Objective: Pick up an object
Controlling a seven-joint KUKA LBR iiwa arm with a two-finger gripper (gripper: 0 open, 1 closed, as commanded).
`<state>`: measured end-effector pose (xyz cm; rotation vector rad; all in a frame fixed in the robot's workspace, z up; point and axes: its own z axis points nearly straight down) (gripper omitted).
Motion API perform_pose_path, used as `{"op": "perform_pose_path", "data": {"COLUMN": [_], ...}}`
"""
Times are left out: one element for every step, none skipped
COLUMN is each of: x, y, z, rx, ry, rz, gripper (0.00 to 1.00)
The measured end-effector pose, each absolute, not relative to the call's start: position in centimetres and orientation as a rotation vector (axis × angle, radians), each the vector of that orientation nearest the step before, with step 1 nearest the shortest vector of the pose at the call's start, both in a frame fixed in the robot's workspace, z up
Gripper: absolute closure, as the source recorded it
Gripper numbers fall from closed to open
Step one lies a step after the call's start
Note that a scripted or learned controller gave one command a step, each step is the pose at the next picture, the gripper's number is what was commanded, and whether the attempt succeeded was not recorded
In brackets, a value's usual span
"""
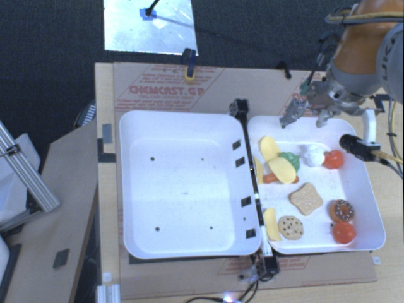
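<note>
Gripper (307,113) sits over the far rim of the right bin (369,197), fingers spread apart with nothing between them. All the toy food is in that bin: yellow pieces (276,160) and a green one (291,160) crowd the left wall, white ball (313,156) and tomato (333,159) lie just near of the gripper. Toast (306,198), cookie (290,227), donut (341,211) and a second tomato (344,233) are spaced apart toward the near edge. Left bin (183,185) is bare white floor.
</note>
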<state>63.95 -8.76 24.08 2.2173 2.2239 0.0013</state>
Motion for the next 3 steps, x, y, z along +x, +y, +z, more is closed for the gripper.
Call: {"op": "perform_pose_path", "data": {"x": [57.3, 58.0, 52.1], "y": [-9.9, -9.9, -8.7], "z": [10.5, 12.3, 8.3], "rx": [2.232, 2.218, 2.225], "ry": [2.229, 2.221, 2.224], "rz": [-0.015, 0.004, -0.003], "gripper": [0.0, 1.0, 1.0]}}
